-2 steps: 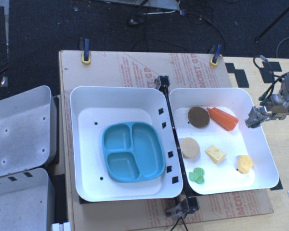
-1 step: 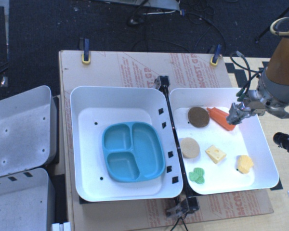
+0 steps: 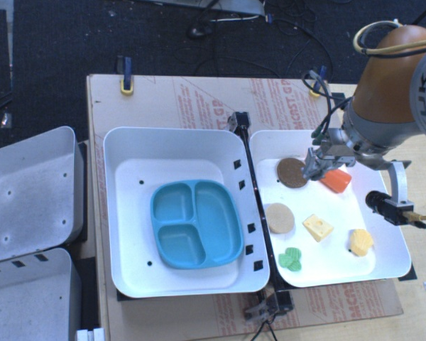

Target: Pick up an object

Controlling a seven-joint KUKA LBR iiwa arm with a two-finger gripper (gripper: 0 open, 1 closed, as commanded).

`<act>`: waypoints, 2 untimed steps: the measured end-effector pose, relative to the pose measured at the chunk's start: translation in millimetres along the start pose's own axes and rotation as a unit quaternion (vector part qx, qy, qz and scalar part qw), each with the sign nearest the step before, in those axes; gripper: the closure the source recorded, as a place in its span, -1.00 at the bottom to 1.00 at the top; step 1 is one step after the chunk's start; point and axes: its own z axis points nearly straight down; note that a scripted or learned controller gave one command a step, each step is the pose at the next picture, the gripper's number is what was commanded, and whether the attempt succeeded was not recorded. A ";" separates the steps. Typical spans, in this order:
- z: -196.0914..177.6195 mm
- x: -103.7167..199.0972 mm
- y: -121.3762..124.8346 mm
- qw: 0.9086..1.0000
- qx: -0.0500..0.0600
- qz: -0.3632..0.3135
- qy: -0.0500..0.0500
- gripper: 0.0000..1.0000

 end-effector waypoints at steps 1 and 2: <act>6.9 53.1 17.2 1.000 -0.001 0.000 -0.001 1.00; 21.2 110.0 23.0 1.000 0.000 0.000 0.000 1.00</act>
